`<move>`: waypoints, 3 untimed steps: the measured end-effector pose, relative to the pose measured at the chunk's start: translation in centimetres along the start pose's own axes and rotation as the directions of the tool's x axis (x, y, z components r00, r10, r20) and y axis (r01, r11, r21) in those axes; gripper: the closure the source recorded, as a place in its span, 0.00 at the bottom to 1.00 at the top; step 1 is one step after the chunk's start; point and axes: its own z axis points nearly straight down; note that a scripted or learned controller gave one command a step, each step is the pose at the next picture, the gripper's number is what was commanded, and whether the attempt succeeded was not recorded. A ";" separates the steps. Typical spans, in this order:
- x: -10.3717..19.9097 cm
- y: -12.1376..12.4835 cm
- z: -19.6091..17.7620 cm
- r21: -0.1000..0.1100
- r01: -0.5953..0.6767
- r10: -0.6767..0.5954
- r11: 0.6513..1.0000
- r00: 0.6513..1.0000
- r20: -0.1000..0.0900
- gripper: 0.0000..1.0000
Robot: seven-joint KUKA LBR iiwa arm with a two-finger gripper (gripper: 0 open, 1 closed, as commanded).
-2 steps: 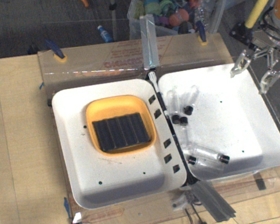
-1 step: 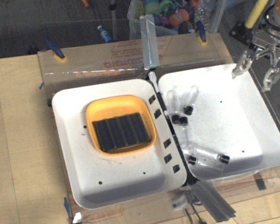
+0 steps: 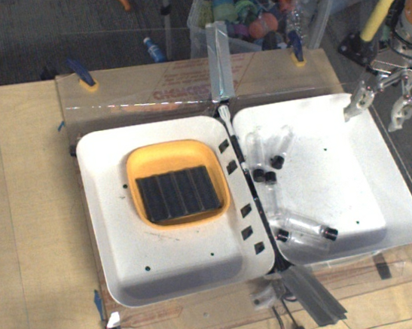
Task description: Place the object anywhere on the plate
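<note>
A robotics lab: two shallow white plastic bins [image 3: 123, 278] sit clamped on a pale wooden bench [image 3: 24, 223], with a clear plastic crate of colourful toys [image 3: 263, 0] and loose black cables [image 3: 286, 327].

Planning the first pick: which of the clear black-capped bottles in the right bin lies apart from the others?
The clear bottle near the right bin's front edge; the others cluster by the divider, farther back.

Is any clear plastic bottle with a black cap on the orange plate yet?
No: the clear plastic bottles with black caps lie in the right white bin, while the orange plate sits in the left bin.
</note>
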 end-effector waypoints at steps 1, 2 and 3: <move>-0.2 0.2 1.5 -0.007 0.370 -0.370 0.929 0.929 0.002 0.00; 0.0 0.1 1.1 -0.004 0.657 -0.657 0.754 0.754 0.003 0.00; -0.8 0.5 0.9 -0.004 0.893 -0.893 0.450 0.450 0.006 0.00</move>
